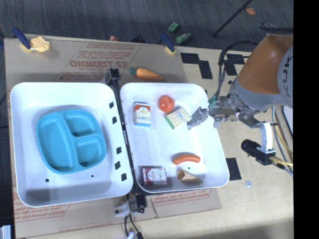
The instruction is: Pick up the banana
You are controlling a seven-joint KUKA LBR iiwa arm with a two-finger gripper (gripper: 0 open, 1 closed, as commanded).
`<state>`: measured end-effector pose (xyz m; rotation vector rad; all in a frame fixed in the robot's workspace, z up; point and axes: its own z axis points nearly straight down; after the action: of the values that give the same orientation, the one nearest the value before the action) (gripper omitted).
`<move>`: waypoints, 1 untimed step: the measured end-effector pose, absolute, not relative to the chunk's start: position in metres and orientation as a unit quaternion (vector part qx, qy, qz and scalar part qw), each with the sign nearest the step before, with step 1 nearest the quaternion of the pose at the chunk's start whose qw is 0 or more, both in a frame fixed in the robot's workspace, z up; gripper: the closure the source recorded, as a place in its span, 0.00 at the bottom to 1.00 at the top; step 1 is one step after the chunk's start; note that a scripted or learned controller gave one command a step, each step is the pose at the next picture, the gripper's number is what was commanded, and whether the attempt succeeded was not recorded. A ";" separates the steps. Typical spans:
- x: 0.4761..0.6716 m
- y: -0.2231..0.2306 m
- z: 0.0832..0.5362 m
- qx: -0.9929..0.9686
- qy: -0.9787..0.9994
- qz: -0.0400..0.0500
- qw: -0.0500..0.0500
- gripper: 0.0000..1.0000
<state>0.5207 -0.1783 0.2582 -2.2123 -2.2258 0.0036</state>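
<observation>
The grey arm (259,91) reaches in from the right, its orange band (266,63) high above the wrist; the forearm lies nearly level over the bench and the wrist points left. The gripper (197,118) hangs over the right-hand rim of the right bin (212,148), just beside a green-and-white checked block (178,117); how far it is open cannot be told from this angle, and nothing can be seen in its grasp.

The right bin holds a small box (142,114), a red ball (166,103), a sausage (186,159), a pale brown-and-white piece (189,176) touching the near wall and a dark red box (153,176); the left bin (20,148) holds a blue divided tray (70,138).

Which item is the banana cannot be told for sure; the closest in colour is a pale yellow lump (41,45) at the far left corner of the cardboard sheet (94,61), beside a blue clamp (21,36) and well apart from the gripper. A carrot (146,73) lies on the cardboard just behind the right bin.
</observation>
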 end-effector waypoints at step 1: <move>0.478 -0.144 0.148 -0.859 -0.512 0.002 0.003 0.00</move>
<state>0.4781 -0.1442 0.1475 -2.6941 -1.6038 0.0059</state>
